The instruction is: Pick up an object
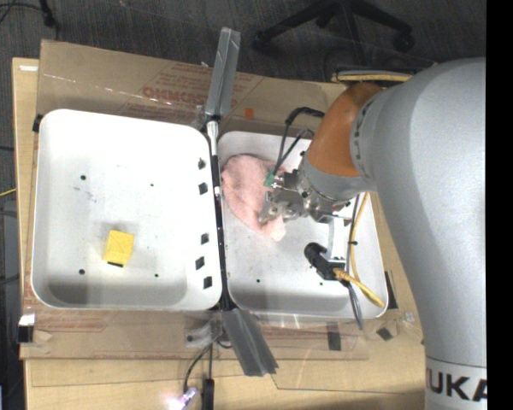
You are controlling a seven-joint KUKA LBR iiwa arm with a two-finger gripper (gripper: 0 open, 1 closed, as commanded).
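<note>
The step in hand looks like the grasp itself: the gripper [278, 205] is down in the right bin [265, 284], at the near edge of the pink cloth [244, 184]. Whether it is apart or clamped cannot be told. The next move calls for a straight lift. The arm [346, 143] reaches over the cloth from its right, wrist bent downward.

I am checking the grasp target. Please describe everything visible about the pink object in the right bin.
The pink object looks soft and cloth-like, a pale crumpled lump without a clear shape. It lies on the floor of the right bin, in its upper left part, close to the divider between the bins. The gripper is at its right edge, covering part of it.
</note>
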